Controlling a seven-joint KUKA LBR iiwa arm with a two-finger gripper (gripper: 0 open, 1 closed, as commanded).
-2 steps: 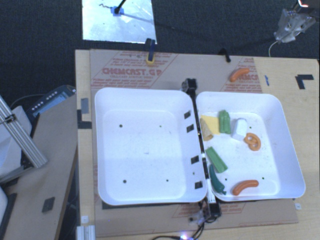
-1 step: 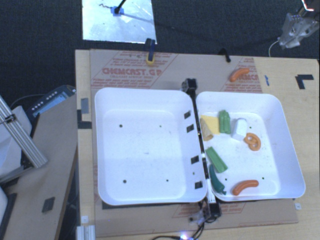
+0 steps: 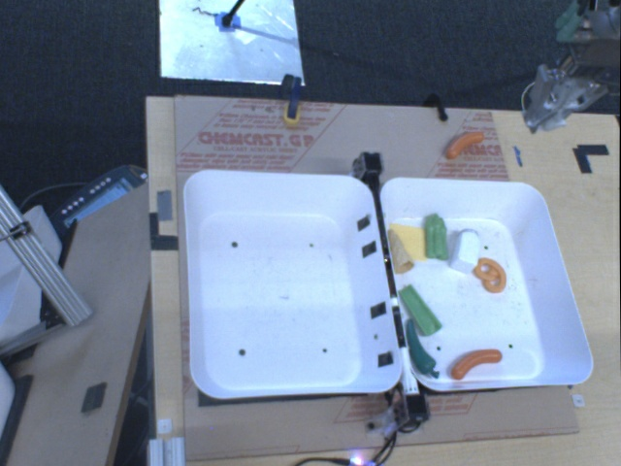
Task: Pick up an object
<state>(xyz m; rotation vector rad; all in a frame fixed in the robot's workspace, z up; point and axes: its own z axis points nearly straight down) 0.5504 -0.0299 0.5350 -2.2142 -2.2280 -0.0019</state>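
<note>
The right bin (image 3: pixel 543 223) holds several small items: a yellow wedge (image 3: pixel 408 244), a green piece (image 3: pixel 435 236), a white block (image 3: pixel 465 249), an orange pretzel (image 3: pixel 490 276), a green strip (image 3: pixel 420 310), a dark teal piece (image 3: pixel 420 350) and an orange sausage (image 3: pixel 476 361). My gripper (image 3: pixel 555 100) hangs high at the upper right, beyond the far edge of the right bin and apart from every item. Nothing shows between its fingers.
The left bin (image 3: pixel 213 194) lies beside the right one, joined by black clips (image 3: pixel 369 250). Another orange sausage (image 3: pixel 465 145) lies on the board behind the right bin. A yellow and blue clamp (image 3: pixel 291 102) stands at the board's far edge.
</note>
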